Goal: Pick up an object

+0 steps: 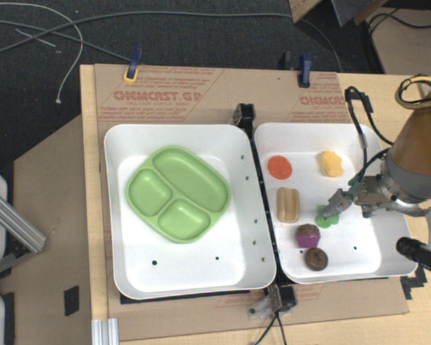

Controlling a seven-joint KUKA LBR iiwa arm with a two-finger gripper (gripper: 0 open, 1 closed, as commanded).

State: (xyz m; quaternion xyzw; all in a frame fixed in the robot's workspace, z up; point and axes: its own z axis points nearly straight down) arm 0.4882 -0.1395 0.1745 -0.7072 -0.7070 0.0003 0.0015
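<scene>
Left bin (129, 257): a shallow white tray holding a light green plastic plate (178, 192) with three compartments.
Right bin (359, 261): shallow, white, touching the left one; in it a round orange-red piece (279, 167), a tan bread-like block (288, 204), a purple rounded item (307, 235), a dark brown ball (316, 259) and a yellow lump (331, 163).
Gripper (333, 210): low over the right bin, at a small green object (326, 220); whether its fingers are apart or together cannot be told.
Arm (416, 157): grey and orange, entering from the right.
</scene>
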